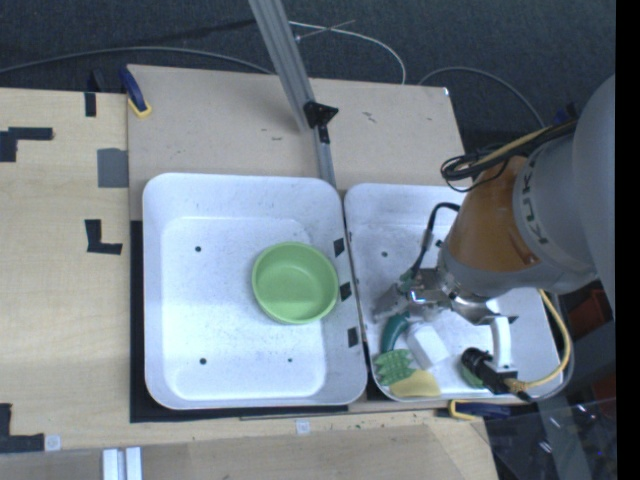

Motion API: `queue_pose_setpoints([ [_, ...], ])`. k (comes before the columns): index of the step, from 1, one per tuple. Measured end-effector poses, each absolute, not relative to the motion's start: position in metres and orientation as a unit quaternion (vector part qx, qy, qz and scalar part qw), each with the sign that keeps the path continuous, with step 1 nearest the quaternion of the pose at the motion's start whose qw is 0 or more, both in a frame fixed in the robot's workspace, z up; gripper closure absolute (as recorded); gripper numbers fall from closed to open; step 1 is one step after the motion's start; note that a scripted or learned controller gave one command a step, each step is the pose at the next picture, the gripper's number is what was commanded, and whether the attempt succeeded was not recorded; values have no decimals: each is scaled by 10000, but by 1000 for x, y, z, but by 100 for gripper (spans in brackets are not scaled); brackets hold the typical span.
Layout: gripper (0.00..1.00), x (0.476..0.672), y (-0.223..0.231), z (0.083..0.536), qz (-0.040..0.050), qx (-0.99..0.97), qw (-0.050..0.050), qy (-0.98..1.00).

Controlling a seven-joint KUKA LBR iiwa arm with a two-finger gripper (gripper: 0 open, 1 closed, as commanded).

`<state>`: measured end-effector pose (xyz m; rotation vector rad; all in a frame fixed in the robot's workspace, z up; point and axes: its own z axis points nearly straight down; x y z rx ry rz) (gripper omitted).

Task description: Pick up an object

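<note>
end effector [410, 301] beside teal tool [394, 326], right bin [385, 226]

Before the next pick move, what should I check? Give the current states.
1. Tool low over the right bin: ok.
2. Target close by: ok, the green item lies just beside the tool.
3. Anything already held: cannot tell.
4. Room around target: not ok, the white block and green pad crowd that near corner.
5. Bowl out of the arm's way: ok, it sits alone in the left bin.
</note>
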<state>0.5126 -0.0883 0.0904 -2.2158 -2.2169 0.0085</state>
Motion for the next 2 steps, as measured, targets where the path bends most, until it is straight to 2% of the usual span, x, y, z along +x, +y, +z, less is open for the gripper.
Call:
queue_pose_setpoints([
  [1, 100, 514, -88, 103, 13, -7063, 30, -7079],
  [2, 100, 509, -96, 157, -6, -7072, -10, -7070],
])
